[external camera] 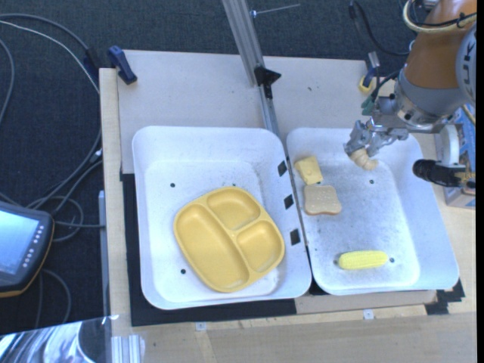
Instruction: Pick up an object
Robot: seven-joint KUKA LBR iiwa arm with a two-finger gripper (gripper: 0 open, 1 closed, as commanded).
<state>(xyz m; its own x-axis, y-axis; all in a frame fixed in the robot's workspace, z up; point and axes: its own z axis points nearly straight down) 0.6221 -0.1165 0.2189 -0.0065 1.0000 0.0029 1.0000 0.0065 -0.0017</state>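
Note:
My gripper (364,153) hangs over the far part of the right bin (428,233). A small tan piece (367,161) shows between its fingertips, and the fingers are closed on it. On the bin's floor to the left lie a pale yellow block (308,170) and a slice of toast (321,200). A yellow corn cob (362,260) lies near the bin's front edge.
The left bin (144,150) holds a yellow divided plate (229,237). A metal pole (246,29) slants up from between the bins at the back. Cables and a blue clamp (121,63) lie at the bench's far left.

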